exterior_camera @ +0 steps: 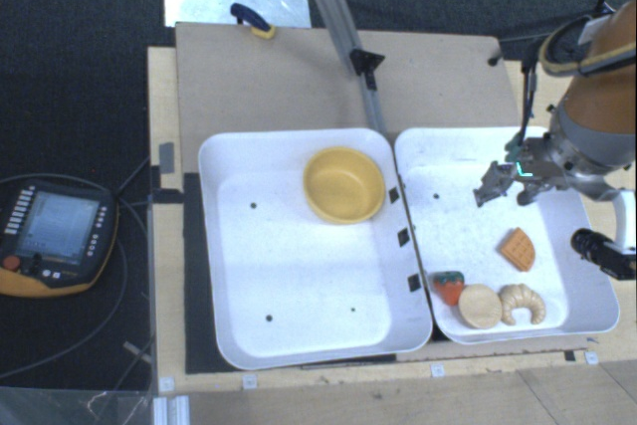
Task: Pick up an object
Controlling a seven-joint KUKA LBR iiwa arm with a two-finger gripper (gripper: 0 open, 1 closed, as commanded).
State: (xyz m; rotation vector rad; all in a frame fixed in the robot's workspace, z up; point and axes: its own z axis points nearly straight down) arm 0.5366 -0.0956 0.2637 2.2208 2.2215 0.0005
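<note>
I see the gripper (506,186) hanging over the right bin (448,164), fingers spread apart with nothing between them, up and left of the waffle (517,249). The waffle lies alone, but below it the croissant (524,304), round bun (480,307) and tomato (449,286) crowd the bin's near wall. Risk, I judge: a drop from here closes on bare floor, or in that cluster the fingers shove one piece into another.

Bins (299,314) are looking like smooth matt white plastic, bowl (344,184) at 12 o'clock is looking like glossy yellow plastic, bench (428,80) is showing matt brown board, kinda cardboardy.
</note>
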